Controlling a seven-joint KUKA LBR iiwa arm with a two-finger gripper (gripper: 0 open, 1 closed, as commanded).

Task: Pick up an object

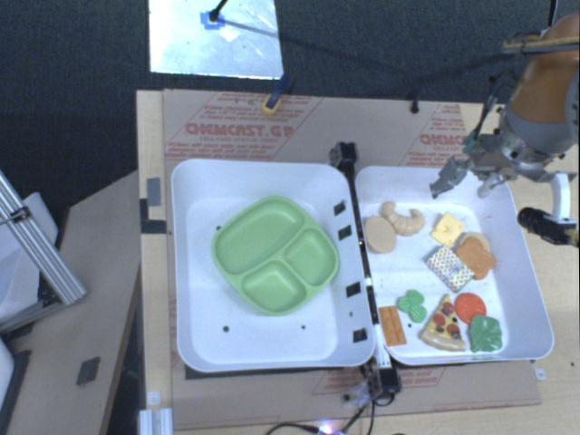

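My gripper (463,182) hovers above the far edge of the right bin (526,284), fingers spread open with nothing between them. Below it in that bin lie toy foods: a pale croissant (403,218), a round beige cookie (380,236), a yellow cheese block (447,229), a brown bread piece (477,256), a checkered packet (446,267), a green broccoli (413,304), a pizza slice (442,325), a red tomato slice (469,306), a green leaf (486,334) and an orange cracker (391,325). The croissant and cheese lie nearest the gripper.
The left bin (199,188) holds a green divided plate (275,255). A black hinged divider (355,243) runs between the bins. A silver sheet (216,25) lies on the dark floor beyond the bench. Metal framing (32,243) stands at the far left.
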